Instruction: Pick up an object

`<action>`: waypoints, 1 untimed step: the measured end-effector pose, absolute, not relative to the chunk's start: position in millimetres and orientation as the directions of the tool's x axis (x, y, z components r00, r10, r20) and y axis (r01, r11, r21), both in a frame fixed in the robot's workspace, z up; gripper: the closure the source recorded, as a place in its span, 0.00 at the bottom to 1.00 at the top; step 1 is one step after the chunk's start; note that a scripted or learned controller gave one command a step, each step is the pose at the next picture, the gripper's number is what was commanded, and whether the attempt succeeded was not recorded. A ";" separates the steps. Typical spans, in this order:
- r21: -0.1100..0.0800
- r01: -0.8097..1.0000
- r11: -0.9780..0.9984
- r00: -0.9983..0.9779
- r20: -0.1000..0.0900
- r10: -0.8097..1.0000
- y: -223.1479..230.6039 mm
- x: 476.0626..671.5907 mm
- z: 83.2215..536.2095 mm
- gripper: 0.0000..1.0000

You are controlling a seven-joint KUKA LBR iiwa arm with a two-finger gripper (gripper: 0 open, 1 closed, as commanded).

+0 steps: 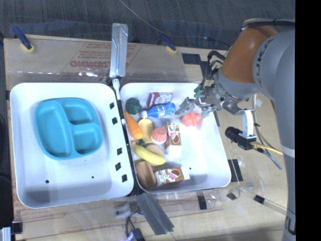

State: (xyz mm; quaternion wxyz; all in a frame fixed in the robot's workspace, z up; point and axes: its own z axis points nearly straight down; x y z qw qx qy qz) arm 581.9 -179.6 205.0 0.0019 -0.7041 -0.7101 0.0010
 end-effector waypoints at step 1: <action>-0.002 0.953 0.304 -0.304 0.002 0.953 -194.9 481.2 92.0 0.00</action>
